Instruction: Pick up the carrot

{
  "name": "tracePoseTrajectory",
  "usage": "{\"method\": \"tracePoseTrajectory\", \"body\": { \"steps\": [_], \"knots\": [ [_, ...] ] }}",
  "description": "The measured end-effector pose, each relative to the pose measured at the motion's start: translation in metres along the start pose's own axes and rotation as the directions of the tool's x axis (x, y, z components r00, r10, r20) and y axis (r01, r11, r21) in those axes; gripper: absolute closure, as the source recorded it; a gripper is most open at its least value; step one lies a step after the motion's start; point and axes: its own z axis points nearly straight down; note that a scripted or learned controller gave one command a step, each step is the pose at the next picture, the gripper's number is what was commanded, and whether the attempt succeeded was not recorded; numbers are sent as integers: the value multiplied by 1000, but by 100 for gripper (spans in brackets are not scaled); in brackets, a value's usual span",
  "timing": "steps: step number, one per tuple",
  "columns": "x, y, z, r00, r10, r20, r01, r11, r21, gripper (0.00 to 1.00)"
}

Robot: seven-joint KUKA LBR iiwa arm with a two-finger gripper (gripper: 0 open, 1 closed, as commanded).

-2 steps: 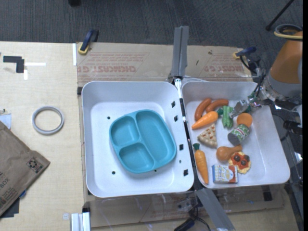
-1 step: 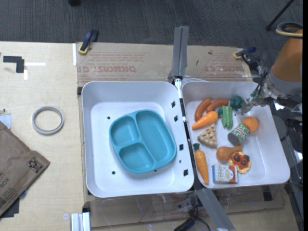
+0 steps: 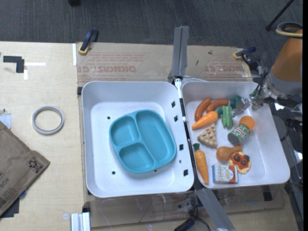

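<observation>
- Lying in the right bin (image 3: 281, 174), the toy food is crowding together, and two carrots are showing: one (image 3: 200, 163) is resting along the bin's left wall with its green top pointing up the picture, the other (image 3: 205, 120) is lying aslant higher up, just below two sausages (image 3: 211, 105) and touching a green vegetable (image 3: 226, 117).
- Sitting between the carrots, a pizza slice (image 3: 208, 136) is leaving the lower carrot apart from its neighbours, so that one is likely the easier target.
- Reaching in from the right, the arm (image 3: 288, 64) is hanging over the bin's upper right corner, and its gripper (image 3: 250, 102) is pointing down and leftward toward the food; the fingers are looking slightly parted with nothing between them, though they are small and hard to read.
- Standing near the gripper, a tin can (image 3: 239, 134) and an orange fruit (image 3: 247, 122) are lying closer to it than either carrot, so the grasp is probably not yet begun.
- Resting in the left bin (image 3: 96, 100), a blue divided tray (image 3: 143, 141) is taking no part.
</observation>
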Motion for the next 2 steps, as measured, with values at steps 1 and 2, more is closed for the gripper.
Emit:
{"method": "tracePoseTrajectory", "body": {
  "steps": [1,2],
  "knots": [
    [-1,1,-10,1000,-1,2,1,1000,-3,100],
    [-1,1,-10,1000,-1,2,1,1000,-3,0]
  ]
}}
